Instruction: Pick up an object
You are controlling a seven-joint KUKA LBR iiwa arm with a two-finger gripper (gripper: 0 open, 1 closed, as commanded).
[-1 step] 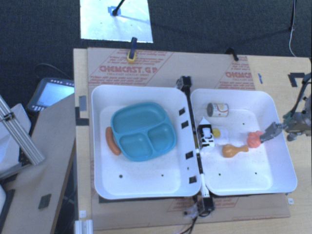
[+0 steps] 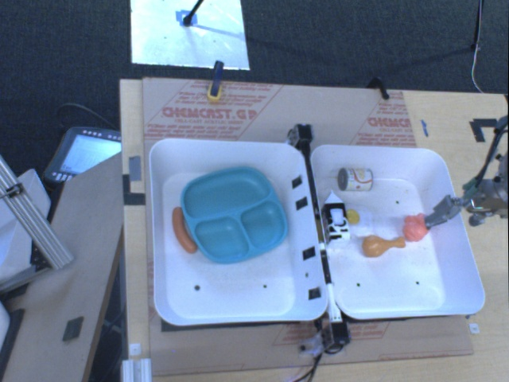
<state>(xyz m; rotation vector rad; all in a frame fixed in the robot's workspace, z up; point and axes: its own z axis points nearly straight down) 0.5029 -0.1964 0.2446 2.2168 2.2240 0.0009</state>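
In the right bin (image 2: 457, 293) lie a pink-red toy fruit (image 2: 414, 228), an orange toy drumstick (image 2: 382, 245), a small yellow piece (image 2: 352, 215), a black-and-white block (image 2: 336, 223) and a small can (image 2: 355, 179) on its side. My gripper (image 2: 435, 215) reaches in over the bin's right wall, and its tip sits right at the upper right edge of the pink-red fruit. The arm's wrist (image 2: 485, 193) hangs over the bin's right rim.
The left bin (image 2: 167, 293) holds a blue divided plate (image 2: 235, 213) and an orange toy sausage (image 2: 184, 229) by the plate's left side. A black clip strip (image 2: 314, 221) runs along the divider between the bins. The right bin's front half is bare white floor.
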